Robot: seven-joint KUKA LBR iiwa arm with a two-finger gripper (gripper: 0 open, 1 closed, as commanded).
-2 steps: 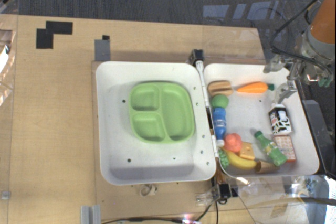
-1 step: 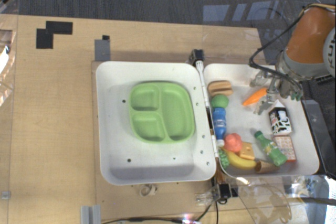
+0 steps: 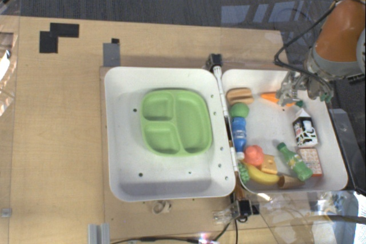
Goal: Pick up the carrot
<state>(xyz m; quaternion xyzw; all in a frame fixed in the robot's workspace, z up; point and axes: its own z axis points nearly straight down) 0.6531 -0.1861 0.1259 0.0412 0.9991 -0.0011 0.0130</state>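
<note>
Counter [image 3: 63, 140]: wooden, carrying two white bins side by side.
Left bin [image 3: 123, 180]: holds a green divided tray [image 3: 174, 122].
Right bin [image 3: 334, 171]: our landmark, crowded with toys.
Hand [image 3: 293, 94]: hovering over that bin's far edge; spread or pinched, can't tell.
Carrot [image 3: 270, 98]: lying in the bin's far part, just left of the hand.
</note>
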